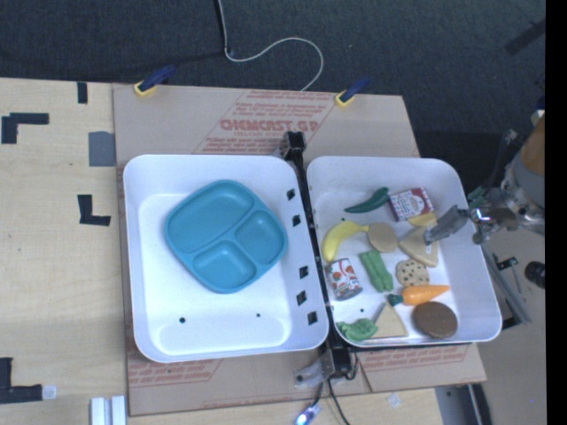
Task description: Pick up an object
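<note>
While the arm reaches in from the right, parts lie as labelled.
Gripper [440, 229]: low over the right bin's right half, just above the toy food; whether it is open or closed cannot be told.
Right bin [443, 173]: toy food heaped together — banana [341, 235], green pepper [367, 202], red-and-white carton [410, 204], cookie [411, 273], carrot [423, 295], brown disc [436, 320].
Left bin [142, 237]: blue divided plate [226, 235] at centre.

You have two white bins [146, 237]: one blue plate [226, 235] at nine o'clock, one banana [340, 236], one carrot [423, 295], two cookies [412, 273] at three o'clock.
</note>
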Robot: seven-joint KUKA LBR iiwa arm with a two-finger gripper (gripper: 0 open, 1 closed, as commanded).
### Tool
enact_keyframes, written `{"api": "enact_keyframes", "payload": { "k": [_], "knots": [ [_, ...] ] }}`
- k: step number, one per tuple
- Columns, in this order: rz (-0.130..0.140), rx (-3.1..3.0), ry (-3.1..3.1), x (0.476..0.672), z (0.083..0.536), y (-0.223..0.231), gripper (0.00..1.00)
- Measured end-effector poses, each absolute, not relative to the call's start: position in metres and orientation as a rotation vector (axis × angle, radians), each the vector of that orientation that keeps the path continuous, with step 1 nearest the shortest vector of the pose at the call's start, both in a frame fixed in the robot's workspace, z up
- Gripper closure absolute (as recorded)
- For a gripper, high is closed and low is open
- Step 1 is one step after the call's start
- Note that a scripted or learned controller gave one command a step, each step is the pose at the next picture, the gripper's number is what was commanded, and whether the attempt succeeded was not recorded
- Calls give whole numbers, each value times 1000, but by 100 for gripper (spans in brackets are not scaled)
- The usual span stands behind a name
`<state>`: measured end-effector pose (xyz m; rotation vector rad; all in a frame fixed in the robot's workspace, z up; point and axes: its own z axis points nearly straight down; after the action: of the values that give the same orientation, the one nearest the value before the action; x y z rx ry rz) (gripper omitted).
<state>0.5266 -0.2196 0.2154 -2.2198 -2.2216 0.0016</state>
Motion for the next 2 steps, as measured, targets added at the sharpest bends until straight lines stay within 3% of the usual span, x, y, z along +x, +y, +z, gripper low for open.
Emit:
{"api": "enact_keyframes", "payload": {
  "k": [1,2],
  "knots": [
    [-10,-2220,-2233,484,327,-163,0],
    [2,-2217,-2225,484,330,-165,100]
  ]
}}
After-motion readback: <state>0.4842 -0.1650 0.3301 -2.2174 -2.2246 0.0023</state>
